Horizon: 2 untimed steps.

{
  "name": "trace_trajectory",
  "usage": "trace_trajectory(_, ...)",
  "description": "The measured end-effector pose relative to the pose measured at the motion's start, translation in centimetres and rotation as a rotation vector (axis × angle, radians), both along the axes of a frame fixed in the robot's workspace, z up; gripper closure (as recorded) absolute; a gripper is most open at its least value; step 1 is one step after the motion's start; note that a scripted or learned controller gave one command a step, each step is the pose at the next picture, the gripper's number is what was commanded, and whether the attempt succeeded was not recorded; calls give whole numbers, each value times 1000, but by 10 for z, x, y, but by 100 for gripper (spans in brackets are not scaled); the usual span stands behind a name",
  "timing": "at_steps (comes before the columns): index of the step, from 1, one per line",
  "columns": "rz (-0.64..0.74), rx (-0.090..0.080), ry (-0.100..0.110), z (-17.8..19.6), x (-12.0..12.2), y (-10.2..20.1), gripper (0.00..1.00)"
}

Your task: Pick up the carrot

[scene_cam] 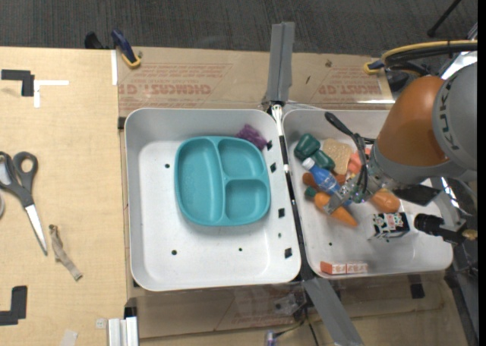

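The carrot point(342, 214) is an orange tapered piece lying in the right bin point(425, 261), near the middle and pointing down to the right. My gripper point(352, 191) hangs right over the carrot's upper end, down among the cluttered items. The arm's orange band and grey wrist cover the bin's right side. A small bottle with a blue label point(324, 179) lies against the gripper's left side.
The right bin also holds a green item point(310, 147), a tan bread-like piece point(342, 155), a black spoon point(340, 124), a rounded orange item point(386, 201), a black-and-white item point(389, 223) and a small red-and-white packet point(343, 267). The left bin point(152, 246) holds a teal divided plate point(223, 180) and a purple item point(253, 136).
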<state>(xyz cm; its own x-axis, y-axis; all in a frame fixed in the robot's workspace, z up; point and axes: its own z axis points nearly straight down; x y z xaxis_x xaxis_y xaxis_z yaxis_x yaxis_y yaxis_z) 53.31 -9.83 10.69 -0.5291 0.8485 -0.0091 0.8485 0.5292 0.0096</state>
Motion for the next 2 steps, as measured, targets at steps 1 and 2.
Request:
trace_trajectory(1, -205, 2, 14, 84, -18, 49, 100)
trace_trajectory(2, -205, 2, 14, 84, -18, 49, 0)
